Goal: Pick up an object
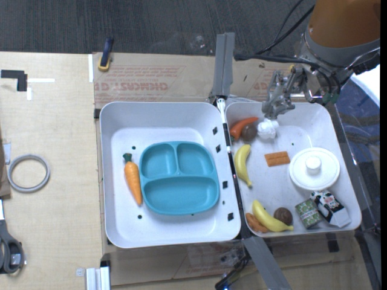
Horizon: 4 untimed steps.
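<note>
Bench [48,132]: pale wood, left of frame.
Floor [151,11]: dark carpet, top.
Gripper [277,109]: upper right, grip state unclear.

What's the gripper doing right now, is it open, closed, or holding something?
Gripper: poised above the small white object at the back of the right bin; open or closed cannot be told, and nothing is seen held.

Scissors [11,254] cut by left edge
</note>
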Each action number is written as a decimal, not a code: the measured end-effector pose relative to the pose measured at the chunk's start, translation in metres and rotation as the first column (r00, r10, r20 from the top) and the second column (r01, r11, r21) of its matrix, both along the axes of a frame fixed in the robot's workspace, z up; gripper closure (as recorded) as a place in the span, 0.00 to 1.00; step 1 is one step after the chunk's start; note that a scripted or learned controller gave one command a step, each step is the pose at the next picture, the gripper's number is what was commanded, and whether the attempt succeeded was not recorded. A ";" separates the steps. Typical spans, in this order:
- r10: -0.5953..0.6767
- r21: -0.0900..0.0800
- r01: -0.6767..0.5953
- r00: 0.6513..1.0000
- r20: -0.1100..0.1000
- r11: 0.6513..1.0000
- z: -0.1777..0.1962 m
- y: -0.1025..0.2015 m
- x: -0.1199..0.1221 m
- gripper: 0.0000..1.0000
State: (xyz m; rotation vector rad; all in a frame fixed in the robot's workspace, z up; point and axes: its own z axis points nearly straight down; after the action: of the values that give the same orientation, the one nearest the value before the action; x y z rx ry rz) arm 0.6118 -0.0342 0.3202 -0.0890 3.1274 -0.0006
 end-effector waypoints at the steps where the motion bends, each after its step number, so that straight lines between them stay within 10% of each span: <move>1: -0.001 0.000 0.001 1.000 0.005 1.000 0.010 0.000 0.002 1.00; 3: -0.003 0.001 0.003 1.000 0.015 1.000 0.028 0.000 0.004 1.00; 4: 0.110 -0.001 -0.110 0.994 -0.008 0.994 -0.007 -0.025 0.048 1.00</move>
State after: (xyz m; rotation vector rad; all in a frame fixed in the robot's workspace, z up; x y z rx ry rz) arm 0.6599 -0.0589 0.3128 -0.2618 3.1260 -0.0011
